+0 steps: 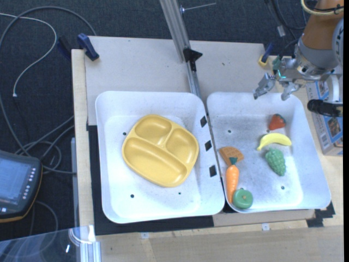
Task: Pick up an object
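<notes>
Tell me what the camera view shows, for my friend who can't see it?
A robot arm's tool hangs open over the back edge of the right bin, which holds a strawberry, banana, grapes, carrot and apple. The left bin holds a yellow plate.

The arm (319, 23) reaches in, its claw (274, 90) spread open, holding nothing.

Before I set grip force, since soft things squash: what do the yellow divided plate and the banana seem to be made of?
Yellow divided plate: looks like moulded plastic, one even colour with a soft sheen and rounded compartment ridges. Banana: probably toy plastic, uniformly bright yellow with a smooth surface and no blemishes, though rubber or foam cannot be ruled out from this view.
</notes>
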Available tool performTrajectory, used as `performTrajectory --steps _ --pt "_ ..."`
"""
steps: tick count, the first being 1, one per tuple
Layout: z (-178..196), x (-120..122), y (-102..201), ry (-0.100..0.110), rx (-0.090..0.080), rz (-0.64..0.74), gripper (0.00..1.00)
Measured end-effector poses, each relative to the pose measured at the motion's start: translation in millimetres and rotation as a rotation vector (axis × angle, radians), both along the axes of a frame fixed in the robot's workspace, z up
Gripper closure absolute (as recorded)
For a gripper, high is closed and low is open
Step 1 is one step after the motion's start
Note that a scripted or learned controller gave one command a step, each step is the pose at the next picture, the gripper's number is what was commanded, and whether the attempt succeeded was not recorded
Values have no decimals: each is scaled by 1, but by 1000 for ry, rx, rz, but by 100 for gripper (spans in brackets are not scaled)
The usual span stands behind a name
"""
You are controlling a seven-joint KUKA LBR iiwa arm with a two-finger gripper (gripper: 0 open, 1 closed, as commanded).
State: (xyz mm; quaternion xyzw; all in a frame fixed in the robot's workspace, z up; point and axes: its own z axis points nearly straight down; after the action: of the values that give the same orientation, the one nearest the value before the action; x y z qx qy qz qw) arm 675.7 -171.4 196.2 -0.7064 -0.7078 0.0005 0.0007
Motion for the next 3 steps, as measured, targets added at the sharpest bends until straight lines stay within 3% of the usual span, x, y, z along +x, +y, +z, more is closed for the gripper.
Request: performTrajectory --steps 1,3 --pt "0 0 0 0 0 0 0" --pt "-106 -5 6 5 1 0 0"
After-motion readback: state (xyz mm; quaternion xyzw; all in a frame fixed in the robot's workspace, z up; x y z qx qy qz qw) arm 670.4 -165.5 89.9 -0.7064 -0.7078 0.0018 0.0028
